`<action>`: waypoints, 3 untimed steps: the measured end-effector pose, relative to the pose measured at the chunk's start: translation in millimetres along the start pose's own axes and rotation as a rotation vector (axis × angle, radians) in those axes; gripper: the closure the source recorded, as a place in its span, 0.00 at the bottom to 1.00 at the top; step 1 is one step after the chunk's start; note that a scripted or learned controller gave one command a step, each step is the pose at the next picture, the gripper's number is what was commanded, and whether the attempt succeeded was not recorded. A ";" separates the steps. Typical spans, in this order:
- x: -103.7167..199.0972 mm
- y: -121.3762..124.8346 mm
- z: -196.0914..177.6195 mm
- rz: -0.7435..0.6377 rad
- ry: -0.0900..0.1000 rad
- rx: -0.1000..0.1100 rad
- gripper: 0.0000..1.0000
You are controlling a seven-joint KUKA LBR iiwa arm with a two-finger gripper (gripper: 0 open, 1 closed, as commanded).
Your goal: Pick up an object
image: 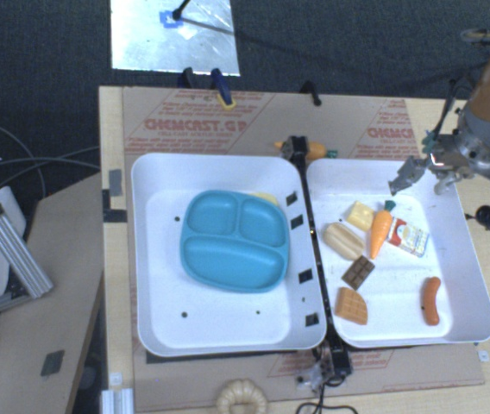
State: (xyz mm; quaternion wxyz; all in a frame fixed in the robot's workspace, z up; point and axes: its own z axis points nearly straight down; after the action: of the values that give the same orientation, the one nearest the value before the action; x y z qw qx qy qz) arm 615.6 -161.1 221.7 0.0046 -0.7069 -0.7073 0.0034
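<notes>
The left shallow white bin (154,231) holds a blue three-compartment plastic plate (235,240) lying flat near its middle, with a pale yellow object (266,198) peeking out at the plate's far rim, too hidden to identify. The right shallow white bin (465,270) carries the candidates for picking: a tan toy bread roll (342,241), a brown chocolate-bar piece (358,272) just nearer the camera, an orange-brown waffle-like square (351,305) below that, a pale yellow cheese wedge (361,215), an orange toy carrot with a green top (380,229) lying beside the cheese, a small white-and-red packet (409,238) next to the carrot, and an orange toy sausage (431,300) alone toward the near right corner. The two-finger gripper (424,173) hangs over the far right part of this bin, apart from every item and holding nothing; its fingers look spread. The step in hand appears to be choosing and approaching a target. The sausage seems the easiest choice, since bare floor surrounds it, though it lies fairly near the right wall; a straight descent with fingers across its narrow width should suit. The cheese, carrot and packet crowd together, so fingers there risk nudging neighbours. The bin's far wall sits close under the gripper, so moving toward the camera first gives more room.
</notes>
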 end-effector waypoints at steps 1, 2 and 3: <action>0.5 2.4 -8.4 -0.003 -0.002 -0.013 0.00; -4.5 3.8 52.7 -0.001 -0.002 -0.009 0.00; 1.1 12.3 100.7 -0.004 -0.001 -0.010 0.00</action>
State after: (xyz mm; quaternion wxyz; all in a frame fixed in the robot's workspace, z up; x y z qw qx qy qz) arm 626.8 -159.8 120.9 0.0005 -0.7054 -0.7088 0.0003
